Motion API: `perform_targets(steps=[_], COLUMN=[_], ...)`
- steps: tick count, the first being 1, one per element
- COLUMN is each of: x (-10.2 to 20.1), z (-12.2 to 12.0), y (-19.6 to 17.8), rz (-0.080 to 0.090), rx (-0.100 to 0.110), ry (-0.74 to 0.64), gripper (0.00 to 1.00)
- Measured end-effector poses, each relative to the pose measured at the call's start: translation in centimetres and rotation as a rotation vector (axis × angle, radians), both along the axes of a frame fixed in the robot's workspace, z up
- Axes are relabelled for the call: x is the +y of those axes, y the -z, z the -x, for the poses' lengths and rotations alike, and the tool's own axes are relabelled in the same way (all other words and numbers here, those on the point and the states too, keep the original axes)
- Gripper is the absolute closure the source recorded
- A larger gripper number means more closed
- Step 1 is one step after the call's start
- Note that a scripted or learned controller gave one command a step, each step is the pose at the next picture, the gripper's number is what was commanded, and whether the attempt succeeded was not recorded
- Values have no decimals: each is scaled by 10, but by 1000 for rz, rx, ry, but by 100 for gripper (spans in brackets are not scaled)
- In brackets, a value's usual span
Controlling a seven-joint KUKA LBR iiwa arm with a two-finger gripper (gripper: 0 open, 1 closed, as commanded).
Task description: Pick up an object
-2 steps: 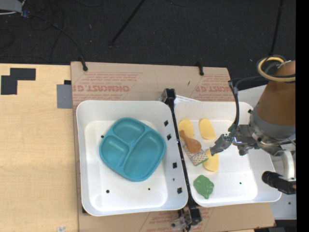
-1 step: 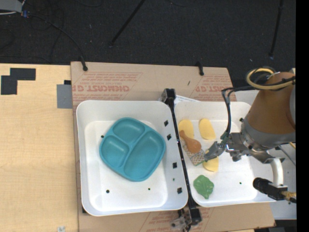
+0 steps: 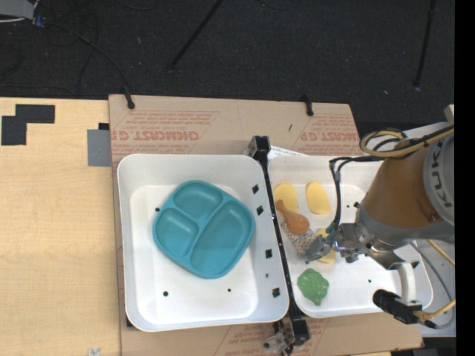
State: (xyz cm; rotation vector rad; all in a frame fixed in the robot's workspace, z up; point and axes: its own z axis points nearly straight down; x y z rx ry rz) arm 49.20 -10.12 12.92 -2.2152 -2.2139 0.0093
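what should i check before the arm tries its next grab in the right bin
1. Gripper over the right bin: ok, low near the bin's left side.
2. Something held in the jaws: cannot tell, wrist and clutter hide them.
3. Targets available: ok, green toy, two yellow pieces, brown drumstick toy.
4. Green toy free of neighbours: ok, lies apart.
5. Drumstick free: not ok, touches a yellow piece.
6. Teal plate out of the way: ok, in the left bin.

Bench (image 3: 52, 221) with two white bins (image 3: 141, 273).
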Motion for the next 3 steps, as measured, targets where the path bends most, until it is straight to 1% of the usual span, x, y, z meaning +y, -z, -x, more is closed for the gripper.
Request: perform_targets(steps=[1, 2, 3], x=[0, -1, -11], z=[0, 0, 0], y=[43, 31, -16], rz=[2, 1, 3], rx=[-8, -8, -12], ry=[0, 4, 3], gripper=[0, 100, 100])
